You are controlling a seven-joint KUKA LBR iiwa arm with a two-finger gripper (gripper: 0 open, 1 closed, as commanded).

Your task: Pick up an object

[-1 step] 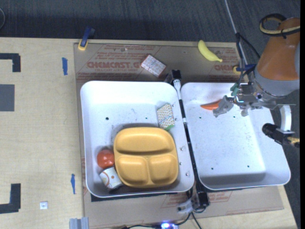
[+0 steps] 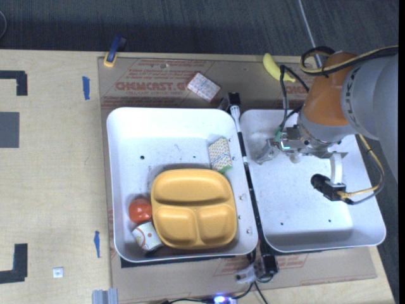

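Gripper (image 2: 262,149) first: I see it low over the right bin (image 2: 354,233), near that bin's upper left corner, and I cannot tell its state from here. From largest to smallest, I then see the grey arm (image 2: 373,100) reaching in from the right, and the left bin (image 2: 120,170) beside it. Inside the left bin, a yellow tray (image 2: 193,208) lies at the lower middle. A patterned packet (image 2: 220,154) rests just above the tray's right corner. A red ball (image 2: 139,209) and a small cup (image 2: 147,235) touch its left side. I judge the pick not yet made. My next move calls for crossing to the left bin and descending on one object.
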